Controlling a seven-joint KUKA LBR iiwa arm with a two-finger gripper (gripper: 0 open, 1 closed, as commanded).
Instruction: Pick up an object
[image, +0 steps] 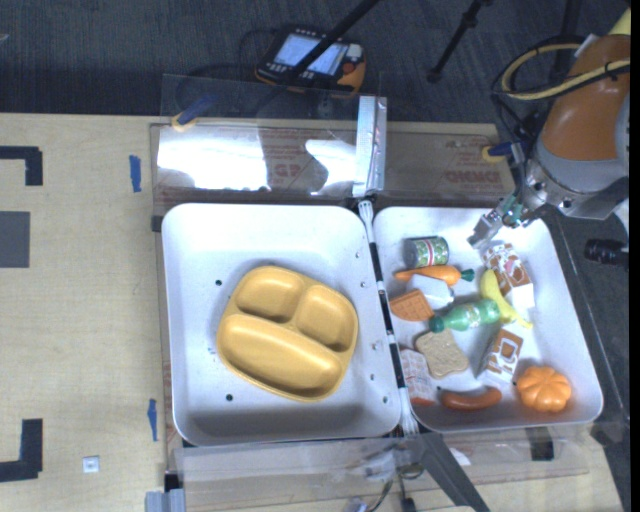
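The right bin (572, 300) holds several toy foods: a small green can (426, 250), a carrot (434, 274), a banana (492, 292), a green bottle (465, 317), a bread slice (442, 352), a sausage (470, 399), an orange pumpkin (543, 388) and some small cartons (507, 268). My gripper (490, 228) hangs over the bin's upper right part, just above the carton and to the right of the can. Nothing shows between its tips.
The left bin (190, 330) carries a yellow divided tray (287, 330). A clear plastic wall (260, 160) stands behind the bins, with a metal divider (368, 150). The arm's grey body and orange band (585, 120) fill the upper right. A handheld screen (308, 58) lies beyond.
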